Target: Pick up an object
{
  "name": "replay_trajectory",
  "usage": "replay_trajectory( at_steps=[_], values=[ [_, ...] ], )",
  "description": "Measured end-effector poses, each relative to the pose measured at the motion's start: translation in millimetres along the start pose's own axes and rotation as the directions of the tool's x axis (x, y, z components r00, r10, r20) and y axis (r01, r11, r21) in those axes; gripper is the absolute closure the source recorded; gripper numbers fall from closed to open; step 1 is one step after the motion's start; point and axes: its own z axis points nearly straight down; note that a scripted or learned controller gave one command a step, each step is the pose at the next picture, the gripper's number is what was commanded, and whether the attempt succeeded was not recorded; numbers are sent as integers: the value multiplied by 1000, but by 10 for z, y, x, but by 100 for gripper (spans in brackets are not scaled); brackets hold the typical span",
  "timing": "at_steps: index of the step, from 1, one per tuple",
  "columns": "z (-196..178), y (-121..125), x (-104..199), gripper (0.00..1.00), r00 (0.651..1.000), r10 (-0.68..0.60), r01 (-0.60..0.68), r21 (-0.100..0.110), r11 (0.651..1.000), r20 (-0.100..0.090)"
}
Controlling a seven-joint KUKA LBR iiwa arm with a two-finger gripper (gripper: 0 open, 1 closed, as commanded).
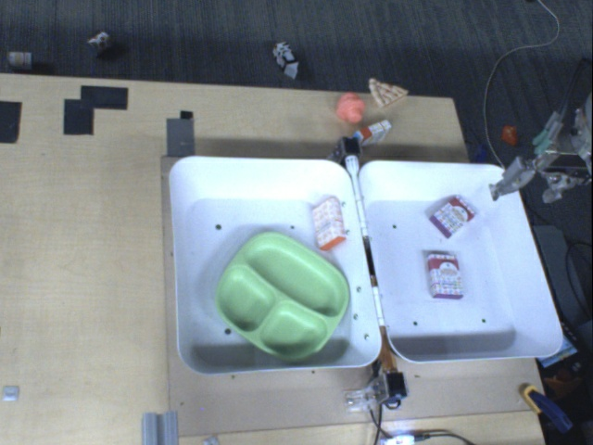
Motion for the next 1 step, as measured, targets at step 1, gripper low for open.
replay_trajectory(
  at_steps=[1],
  values=[
    [1282,156,-28,0,1000,2,-2,5,1000,-2]
  ],
)
